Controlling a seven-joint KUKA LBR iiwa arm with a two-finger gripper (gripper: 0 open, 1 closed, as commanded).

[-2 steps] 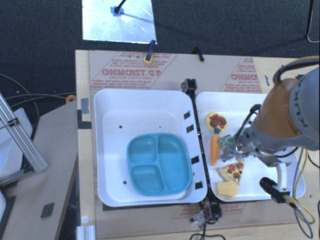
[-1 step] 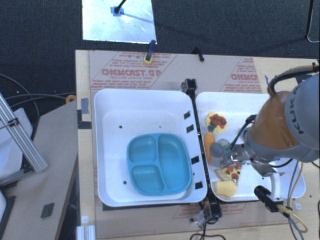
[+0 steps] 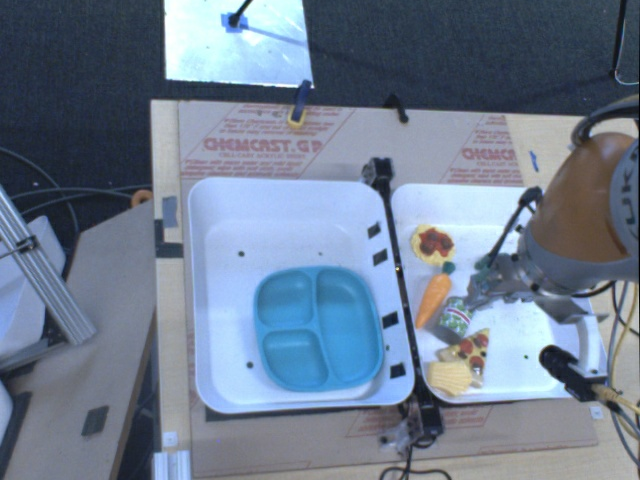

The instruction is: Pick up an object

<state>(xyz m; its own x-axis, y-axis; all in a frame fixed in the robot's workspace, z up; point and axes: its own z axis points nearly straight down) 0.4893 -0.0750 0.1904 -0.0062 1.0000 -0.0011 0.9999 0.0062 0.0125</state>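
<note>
In the right bin (image 3: 520, 363), my gripper (image 3: 476, 296) hangs low over the left half. Its tip is right beside a small green and white can (image 3: 455, 317). An orange toy carrot (image 3: 432, 300) lies just left of the can. Farther back sits a round yellow and red toy (image 3: 433, 242) with a small green piece by it. Toward the front lie a red and dark toy piece (image 3: 470, 348) and a yellow ridged piece (image 3: 450, 375). Whether the can is gripped is hidden by the gripper body.
The left bin (image 3: 230, 218) holds a blue divided plate (image 3: 318, 326). A black divider rail (image 3: 395, 268) runs between the bins. The arm's orange band (image 3: 595, 193) looms over the right bin's far right side.
</note>
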